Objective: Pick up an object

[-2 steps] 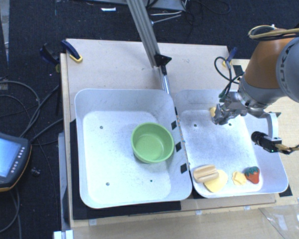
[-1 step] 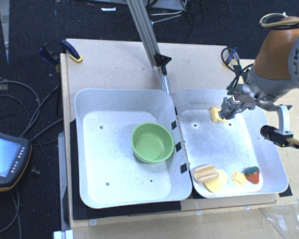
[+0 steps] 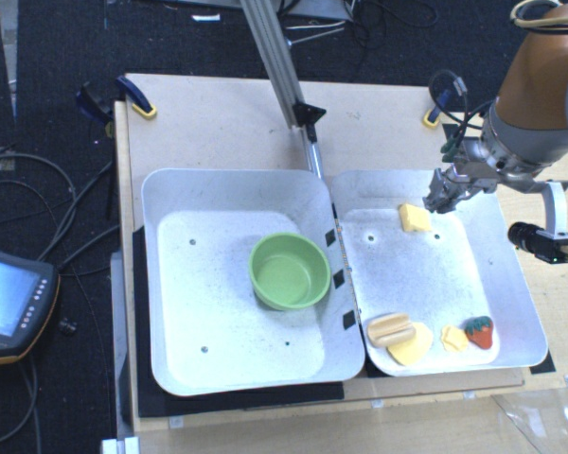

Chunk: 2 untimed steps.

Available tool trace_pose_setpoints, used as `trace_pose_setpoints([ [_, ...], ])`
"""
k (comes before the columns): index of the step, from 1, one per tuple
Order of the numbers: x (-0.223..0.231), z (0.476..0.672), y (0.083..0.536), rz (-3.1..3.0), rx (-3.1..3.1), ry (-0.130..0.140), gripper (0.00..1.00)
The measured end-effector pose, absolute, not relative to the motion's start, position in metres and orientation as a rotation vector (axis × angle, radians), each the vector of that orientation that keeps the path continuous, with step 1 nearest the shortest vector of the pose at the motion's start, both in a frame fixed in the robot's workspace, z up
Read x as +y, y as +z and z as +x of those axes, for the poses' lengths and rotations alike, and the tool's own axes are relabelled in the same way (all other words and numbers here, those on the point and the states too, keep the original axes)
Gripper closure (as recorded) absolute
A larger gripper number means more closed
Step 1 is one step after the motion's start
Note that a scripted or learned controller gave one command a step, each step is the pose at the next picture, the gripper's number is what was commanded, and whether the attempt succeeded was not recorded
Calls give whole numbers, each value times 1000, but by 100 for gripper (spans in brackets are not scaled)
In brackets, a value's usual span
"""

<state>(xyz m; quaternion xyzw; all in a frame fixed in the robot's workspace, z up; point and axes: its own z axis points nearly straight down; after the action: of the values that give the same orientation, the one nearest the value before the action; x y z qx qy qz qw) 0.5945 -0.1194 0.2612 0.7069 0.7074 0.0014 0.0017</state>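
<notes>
1. The likely target is the pale yellow block (image 3: pixel 415 218), lying on the floor of the right bin (image 3: pixel 426 282) toward its far end, a little right of the wall shared with the other bin.
2. The gripper (image 3: pixel 442 200) hangs just beside that block, on its right and far side, tips low over the bin floor. I cannot make out the gap at its tip against the dark metal, and I see nothing held in it; the block sits clear of it on the bin.
3. At the near end of the same bin lie a hot-dog-like bun (image 3: pixel 389 327), a yellow round piece (image 3: pixel 410 344) touching it, a small yellow wedge (image 3: pixel 453 338) and a strawberry (image 3: pixel 480 332), all well apart from the gripper.
4. The left bin (image 3: pixel 199 282) holds a green bowl (image 3: pixel 289 270), upright, near the shared wall.
5. What could go wrong, as I judge it: the gripper looks offset from the block, not centred over it, so a straight descent may clip one edge and shove it leftward, or close on nothing.
6. The block is small and smooth-looking, so a corner pinch could let it squirt out.
</notes>
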Motion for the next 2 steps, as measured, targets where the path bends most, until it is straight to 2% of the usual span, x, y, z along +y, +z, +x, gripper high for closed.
trace_pose_setpoints([
  [2, -20, 609, 262, 2217, 2227, 1, 100],
])
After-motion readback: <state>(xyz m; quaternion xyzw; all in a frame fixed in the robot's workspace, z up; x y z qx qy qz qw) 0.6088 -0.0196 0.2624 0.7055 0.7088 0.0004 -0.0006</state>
